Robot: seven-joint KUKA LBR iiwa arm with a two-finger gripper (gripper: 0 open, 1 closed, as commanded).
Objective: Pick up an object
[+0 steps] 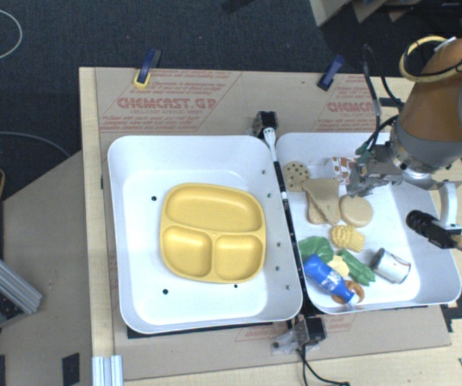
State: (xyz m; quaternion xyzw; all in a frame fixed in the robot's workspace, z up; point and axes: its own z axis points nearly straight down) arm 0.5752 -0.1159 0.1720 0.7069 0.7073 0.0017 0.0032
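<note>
Two shallow white plastic bins are set side by side on the bench. In the left bin [126, 215], a yellow three-compartment plastic tray [212, 232] is laid near the middle. In the right bin [436, 276], a round tan biscuit [356, 211] is placed centrally, a small grey metal can [390, 265] to its right and nearer the front, and a blue plastic bottle [326, 277] at the front left.

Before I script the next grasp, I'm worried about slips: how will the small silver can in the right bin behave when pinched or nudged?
The silver can lies on its side, so a nudge will probably roll it across the right bin's smooth floor. Its rounded, shiny wall looks slippery for the gripper. It seems rigid and probably light.
</note>
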